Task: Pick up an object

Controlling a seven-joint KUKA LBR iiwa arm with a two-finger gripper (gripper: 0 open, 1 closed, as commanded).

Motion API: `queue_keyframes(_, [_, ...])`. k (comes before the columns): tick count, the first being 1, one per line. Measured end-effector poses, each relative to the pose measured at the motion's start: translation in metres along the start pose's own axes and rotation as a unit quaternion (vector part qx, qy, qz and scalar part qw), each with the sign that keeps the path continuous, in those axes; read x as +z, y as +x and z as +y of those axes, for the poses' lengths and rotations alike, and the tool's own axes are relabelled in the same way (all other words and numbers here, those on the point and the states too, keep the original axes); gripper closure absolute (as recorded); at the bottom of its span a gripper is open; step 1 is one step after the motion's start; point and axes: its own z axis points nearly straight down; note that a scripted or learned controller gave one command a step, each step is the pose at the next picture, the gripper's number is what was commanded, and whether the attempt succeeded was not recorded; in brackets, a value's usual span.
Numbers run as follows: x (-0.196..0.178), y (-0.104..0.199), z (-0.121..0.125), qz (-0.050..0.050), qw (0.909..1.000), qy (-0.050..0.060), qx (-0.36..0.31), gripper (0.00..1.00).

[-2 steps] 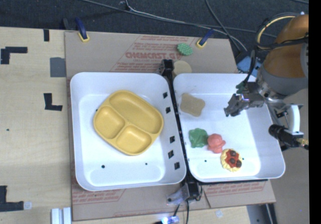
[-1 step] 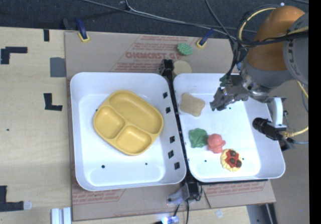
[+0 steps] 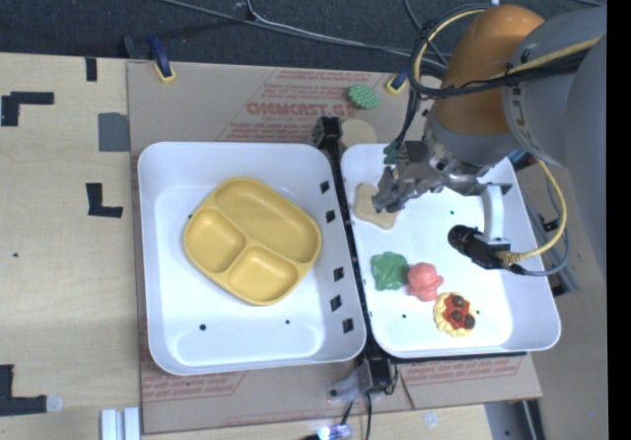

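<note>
At right of centre in the frame, over the upper left part of the right bin point(image 3: 527, 334): the gripper point(image 3: 392, 193), dark metal, pointing down-left, tips just above a flat beige cookie-like piece point(image 3: 373, 211) lying against that bin's left wall. Impossible to tell how far apart the tips stand, or whether anything sits between them. Behind the gripper, toward the upper right corner, the arm point(image 3: 552, 63), smooth grey casing with a glossy orange band, yellow and black cables looping round it, a black cylindrical fitting jutting out lower down over the bin.

Lower in the same bin, well apart from the gripper: a lumpy green toy point(image 3: 389, 270), touching a pink rounded toy point(image 3: 424, 280) on its right; just below and right, a small yellow disc with red and dark spots, pizza-like point(image 3: 456, 315).

In the left bin point(image 3: 158, 330), centre-left of frame: a yellow plastic tray point(image 3: 251, 239), rounded corners, three shallow compartments, set at a slant. Both bins white, smooth, shallow, joined along a black clip strip between them.

Above the bins, on brown cardboard with red print: a small green knobbly round piece point(image 3: 362, 95). Pale wooden bench at far left, black tape marks on it.
</note>
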Motion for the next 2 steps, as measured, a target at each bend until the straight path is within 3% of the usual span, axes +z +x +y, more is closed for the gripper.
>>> queue_keyframes(2, [-0.012,0.092,0.020,0.000,1.0000,0.000,0.001,1.00])
